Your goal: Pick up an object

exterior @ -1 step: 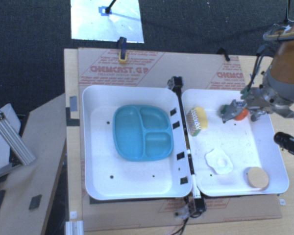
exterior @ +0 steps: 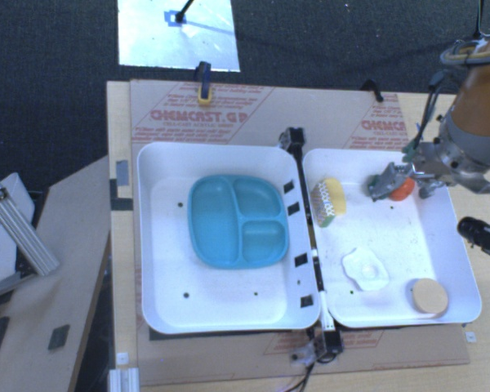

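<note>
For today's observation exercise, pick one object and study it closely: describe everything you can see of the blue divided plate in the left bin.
The blue divided plate is a light blue, rounded-square tray that looks like smooth plastic. Raised ridges split it into three compartments: one large one along its left side and two smaller ones on its right. It holds nothing. It lies flat and upright, turned slightly askew, near the middle of the left bin, resting on the bin's floor and apart from its walls. Nothing else touches it.

The gripper (exterior: 385, 184) hangs over the right bin (exterior: 392, 300), touching an orange object (exterior: 403, 189); a blue tray (exterior: 237, 220) lies in the left bin (exterior: 167, 243).
</note>
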`<act>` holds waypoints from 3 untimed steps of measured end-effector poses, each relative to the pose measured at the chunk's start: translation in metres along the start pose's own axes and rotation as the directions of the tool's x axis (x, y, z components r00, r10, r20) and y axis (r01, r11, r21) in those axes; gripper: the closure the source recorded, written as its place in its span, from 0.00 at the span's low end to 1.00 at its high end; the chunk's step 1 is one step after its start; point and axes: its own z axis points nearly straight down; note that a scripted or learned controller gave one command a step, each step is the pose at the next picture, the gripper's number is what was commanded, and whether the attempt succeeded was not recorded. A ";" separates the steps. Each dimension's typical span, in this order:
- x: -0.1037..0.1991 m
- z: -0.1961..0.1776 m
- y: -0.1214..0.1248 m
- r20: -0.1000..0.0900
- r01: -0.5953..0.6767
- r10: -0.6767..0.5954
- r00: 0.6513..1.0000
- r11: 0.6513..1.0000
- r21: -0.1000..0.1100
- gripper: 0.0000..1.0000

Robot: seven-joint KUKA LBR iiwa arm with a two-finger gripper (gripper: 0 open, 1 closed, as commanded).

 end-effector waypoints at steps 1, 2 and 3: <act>-0.005 0.053 0.009 0.000 -0.002 0.002 1.000 1.000 0.003 0.00; -0.012 0.110 0.015 -0.001 -0.002 0.002 1.000 1.000 0.004 0.00; -0.005 0.154 0.018 -0.001 -0.002 0.002 1.000 1.000 0.004 0.00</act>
